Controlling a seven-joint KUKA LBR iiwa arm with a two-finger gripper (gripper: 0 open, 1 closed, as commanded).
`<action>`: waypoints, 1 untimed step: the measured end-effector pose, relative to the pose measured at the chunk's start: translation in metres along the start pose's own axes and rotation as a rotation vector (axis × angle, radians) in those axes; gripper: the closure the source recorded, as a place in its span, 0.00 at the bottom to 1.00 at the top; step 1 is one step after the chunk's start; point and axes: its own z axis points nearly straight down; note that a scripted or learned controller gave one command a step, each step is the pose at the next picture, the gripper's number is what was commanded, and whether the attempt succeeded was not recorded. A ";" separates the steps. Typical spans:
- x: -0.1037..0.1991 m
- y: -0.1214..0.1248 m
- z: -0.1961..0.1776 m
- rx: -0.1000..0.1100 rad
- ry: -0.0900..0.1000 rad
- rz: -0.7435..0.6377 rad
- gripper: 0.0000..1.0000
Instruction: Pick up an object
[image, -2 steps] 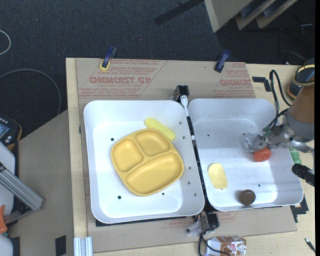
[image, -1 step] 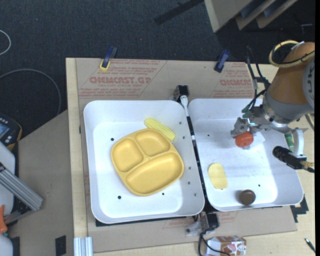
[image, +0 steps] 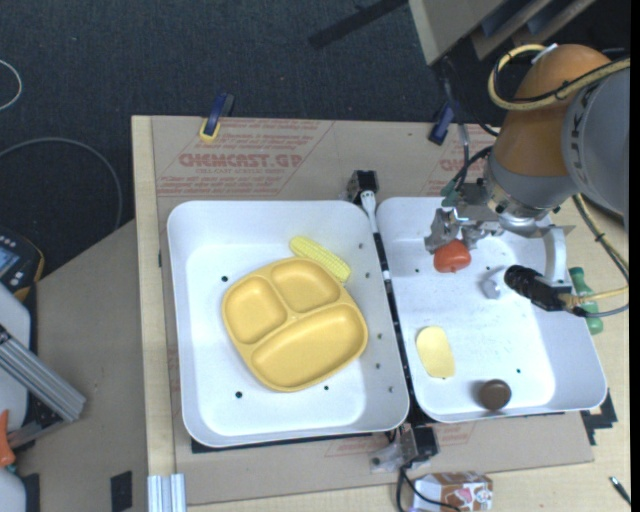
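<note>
My gripper (image: 453, 236) hangs over the far part of the right bin (image: 560, 392), at the end of the grey and orange arm coming in from the right. A small red round object (image: 453, 259) sits directly under its tip, touching it or nearly so; whether it is gripped is hidden. Nearer the front of the same bin lie a flat pale yellow piece (image: 435, 352) and a small brown ball (image: 494, 394).
The left bin (image: 190, 300) holds a large yellow divided plate (image: 293, 322) with a yellow corn cob (image: 320, 257) at its far edge. The wall between the bins runs just left of the gripper. Open floor lies in the right bin's middle.
</note>
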 end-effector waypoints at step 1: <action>0.075 0.008 0.003 0.003 0.000 0.001 1.00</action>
